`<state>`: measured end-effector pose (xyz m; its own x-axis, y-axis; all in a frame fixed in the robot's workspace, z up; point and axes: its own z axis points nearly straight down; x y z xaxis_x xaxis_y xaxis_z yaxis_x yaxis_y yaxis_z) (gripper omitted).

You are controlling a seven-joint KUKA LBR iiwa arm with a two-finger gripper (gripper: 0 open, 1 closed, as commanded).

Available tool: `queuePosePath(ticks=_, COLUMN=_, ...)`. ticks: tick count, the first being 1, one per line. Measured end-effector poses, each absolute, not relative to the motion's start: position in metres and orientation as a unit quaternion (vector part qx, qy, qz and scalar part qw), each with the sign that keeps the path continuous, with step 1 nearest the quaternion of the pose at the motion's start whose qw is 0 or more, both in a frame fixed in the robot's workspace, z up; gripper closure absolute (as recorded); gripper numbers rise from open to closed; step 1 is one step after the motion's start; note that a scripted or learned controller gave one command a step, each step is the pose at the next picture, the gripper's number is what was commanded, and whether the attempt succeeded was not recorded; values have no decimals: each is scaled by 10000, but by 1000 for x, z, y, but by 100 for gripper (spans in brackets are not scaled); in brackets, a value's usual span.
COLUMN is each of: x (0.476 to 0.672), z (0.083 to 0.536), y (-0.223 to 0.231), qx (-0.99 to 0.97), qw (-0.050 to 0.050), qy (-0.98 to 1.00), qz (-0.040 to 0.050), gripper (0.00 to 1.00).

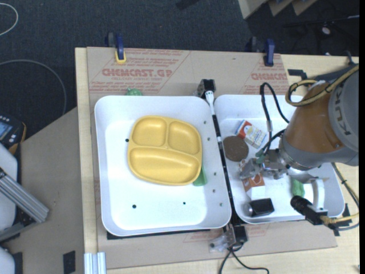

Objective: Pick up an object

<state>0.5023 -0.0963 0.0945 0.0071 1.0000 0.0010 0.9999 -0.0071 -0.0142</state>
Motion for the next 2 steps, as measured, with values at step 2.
queuePosePath(ticks=2, x=538, z=189, y=-6, qx=-7032, qw=-22, qy=-7110, qz=-49, gripper=100)
